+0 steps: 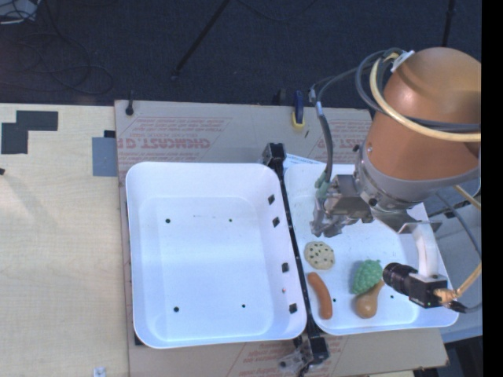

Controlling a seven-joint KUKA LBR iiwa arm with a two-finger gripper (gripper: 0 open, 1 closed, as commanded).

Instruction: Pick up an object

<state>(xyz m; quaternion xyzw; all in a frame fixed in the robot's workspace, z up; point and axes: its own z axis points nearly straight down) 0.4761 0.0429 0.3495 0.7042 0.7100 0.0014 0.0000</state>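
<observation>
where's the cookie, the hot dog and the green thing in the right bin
cookie point(318, 254), camera view, middle of its speckled top
hot dog point(320, 295), camera view, midway along its orange length
green broccoli-like piece point(367, 276), camera view, centre of its bumpy green head

This looks like a robot test lab. A pale wooden surface point(55, 234) carries a sheet of printed cardboard point(196, 132) with two shallow white bins point(141, 210) clipped side by side on it. Loose cables point(47, 22) trail over the dark floor point(236, 45) behind, and an industrial robot arm point(420, 132) reaches over the bins.
</observation>
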